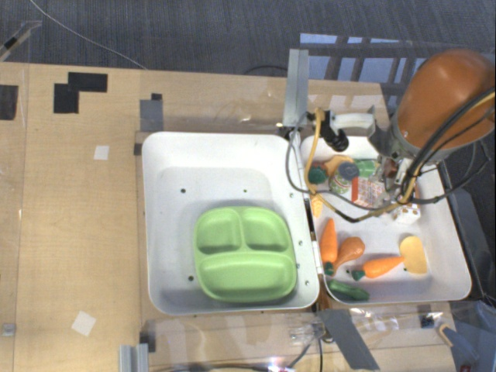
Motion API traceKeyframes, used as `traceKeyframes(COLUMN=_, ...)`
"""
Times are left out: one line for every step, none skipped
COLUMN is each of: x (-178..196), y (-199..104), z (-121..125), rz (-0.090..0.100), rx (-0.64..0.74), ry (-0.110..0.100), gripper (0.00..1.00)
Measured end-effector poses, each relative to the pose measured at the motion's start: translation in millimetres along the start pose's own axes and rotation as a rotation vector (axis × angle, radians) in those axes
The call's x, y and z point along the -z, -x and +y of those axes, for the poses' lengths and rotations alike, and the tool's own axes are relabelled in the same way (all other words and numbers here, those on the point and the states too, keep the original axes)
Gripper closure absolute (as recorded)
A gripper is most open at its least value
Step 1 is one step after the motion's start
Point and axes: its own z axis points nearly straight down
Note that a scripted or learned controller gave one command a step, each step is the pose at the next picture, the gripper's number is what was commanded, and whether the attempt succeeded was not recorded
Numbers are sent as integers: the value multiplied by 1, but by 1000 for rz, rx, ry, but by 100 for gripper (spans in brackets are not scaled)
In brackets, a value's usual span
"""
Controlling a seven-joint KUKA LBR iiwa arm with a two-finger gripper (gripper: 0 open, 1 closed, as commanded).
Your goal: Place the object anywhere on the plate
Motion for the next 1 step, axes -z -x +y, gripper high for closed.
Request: traceKeyframes(x=10, y=-1, z=-3, rz=2, rx=4, ry=-4, gripper=100)
